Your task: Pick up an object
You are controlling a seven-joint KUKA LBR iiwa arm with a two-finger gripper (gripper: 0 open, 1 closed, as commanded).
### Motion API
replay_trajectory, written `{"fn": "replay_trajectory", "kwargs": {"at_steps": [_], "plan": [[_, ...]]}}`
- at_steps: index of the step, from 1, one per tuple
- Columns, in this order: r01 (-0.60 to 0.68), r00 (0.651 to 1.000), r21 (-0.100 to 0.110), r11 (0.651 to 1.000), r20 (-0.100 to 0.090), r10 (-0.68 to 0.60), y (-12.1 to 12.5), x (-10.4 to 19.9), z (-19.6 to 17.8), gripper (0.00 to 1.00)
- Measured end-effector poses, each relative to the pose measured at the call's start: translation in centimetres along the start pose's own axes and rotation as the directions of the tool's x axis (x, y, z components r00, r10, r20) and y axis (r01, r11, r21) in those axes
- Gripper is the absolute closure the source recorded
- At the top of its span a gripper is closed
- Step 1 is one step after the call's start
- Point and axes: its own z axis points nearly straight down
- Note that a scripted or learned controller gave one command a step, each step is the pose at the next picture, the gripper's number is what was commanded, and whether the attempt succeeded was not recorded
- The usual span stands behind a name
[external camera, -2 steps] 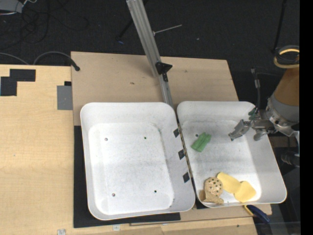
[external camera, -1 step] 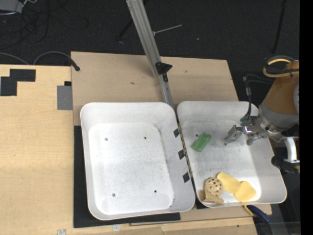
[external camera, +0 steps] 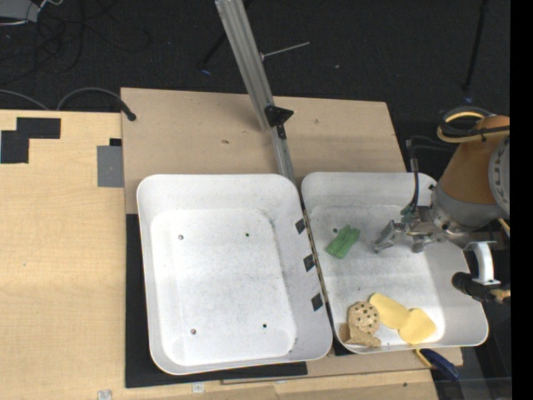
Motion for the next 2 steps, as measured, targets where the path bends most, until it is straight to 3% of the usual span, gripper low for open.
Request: {"fn": "replay_trajectory", "kwargs": {"at_steps": [1,2], "plan": [[-0.003,1.0,0.0,1.0,0.0,0.003,0.0,-0.1,-1.1,1.0],[-0.004,1.0,-0.005,1.0,0.002,0.004,0.4,-1.0,-6.0,1.0]]}}
